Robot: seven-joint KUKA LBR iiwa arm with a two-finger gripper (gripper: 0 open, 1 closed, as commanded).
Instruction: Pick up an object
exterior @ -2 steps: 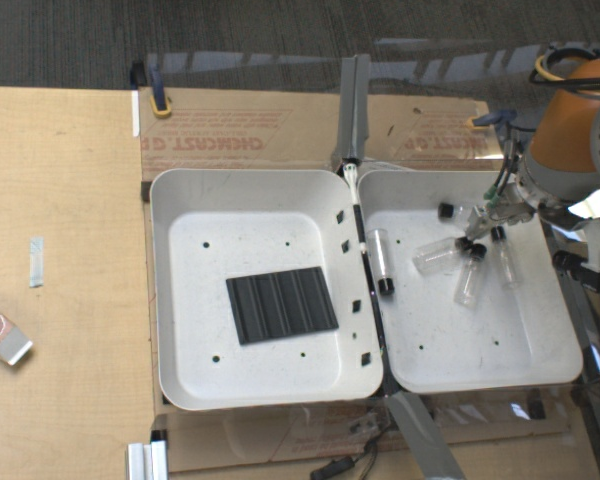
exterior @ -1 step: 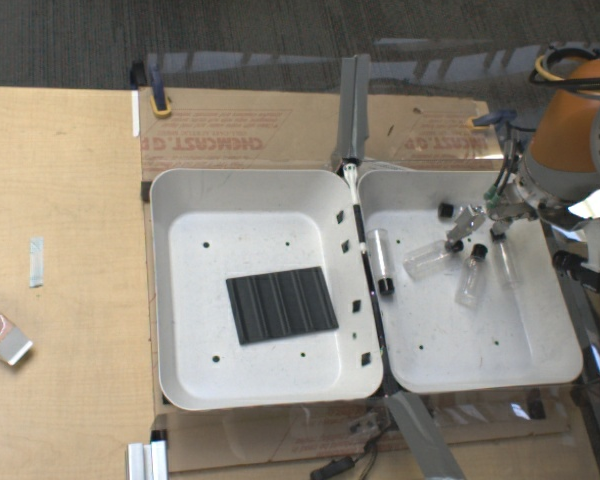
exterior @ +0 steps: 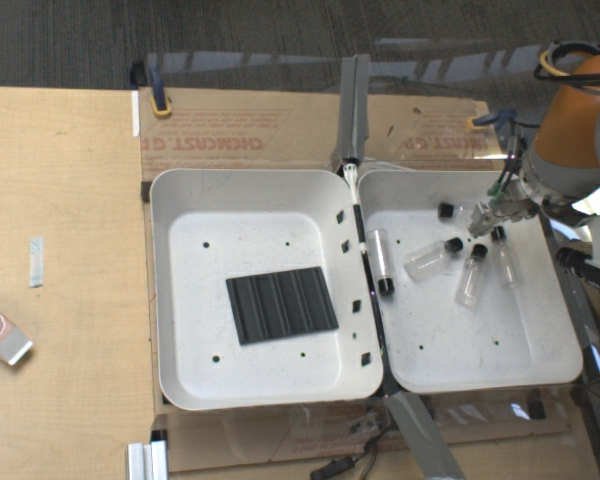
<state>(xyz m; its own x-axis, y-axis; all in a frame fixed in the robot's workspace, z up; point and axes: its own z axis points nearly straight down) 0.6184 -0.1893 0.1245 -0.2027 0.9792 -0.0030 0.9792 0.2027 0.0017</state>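
The right bin point(exterior: 480, 368) holds several clear vials with black caps. One vial point(exterior: 379, 258) lies along the bin's left wall. Another vial point(exterior: 427, 259) lies tilted near the middle, and two more point(exterior: 469, 281) point(exterior: 506, 266) lie just right of it. My gripper point(exterior: 494, 218) hangs low over the bin's far right part, right above this cluster, beside a black-capped vial point(exterior: 450, 211). The grey arm with its orange band point(exterior: 570, 128) comes in from the right. Nothing shows between the gripper's tips that I can make out.
In the left bin point(exterior: 180, 268) a black ribbed mat point(exterior: 282, 304) lies flat. A grey post point(exterior: 354, 108) stands behind the seam between the bins. On the wooden bench at the left lie a small grey strip point(exterior: 36, 262) and a pink-and-white piece point(exterior: 2, 333).
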